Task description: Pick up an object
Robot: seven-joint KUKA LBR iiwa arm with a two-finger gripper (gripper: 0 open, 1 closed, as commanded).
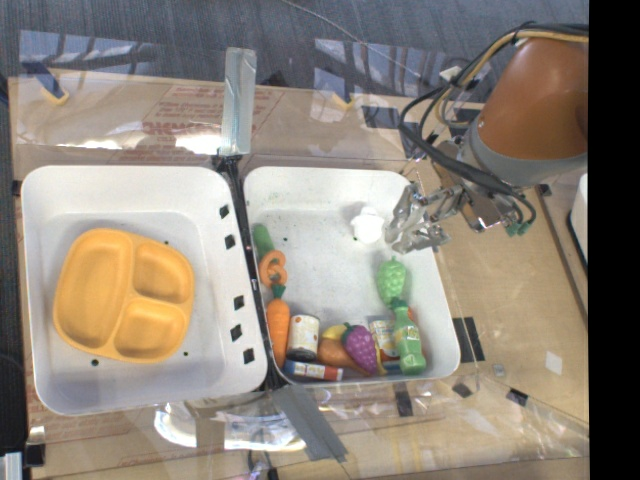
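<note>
My gripper hangs over the right edge of the right bin, its metal fingers pointing down with nothing visible between them. A small white object lies just left of it on the bin floor. Below sits a green grape bunch. Along the bin's front and left side lie a carrot, an orange ring piece, a green vegetable, a small can, a purple grape bunch, a green bottle and a marker-like tube.
The left bin holds a yellow divided plate. A grey tape strip stands behind the bins' shared wall. The arm's orange band and cables sit at the upper right over the cardboard bench.
</note>
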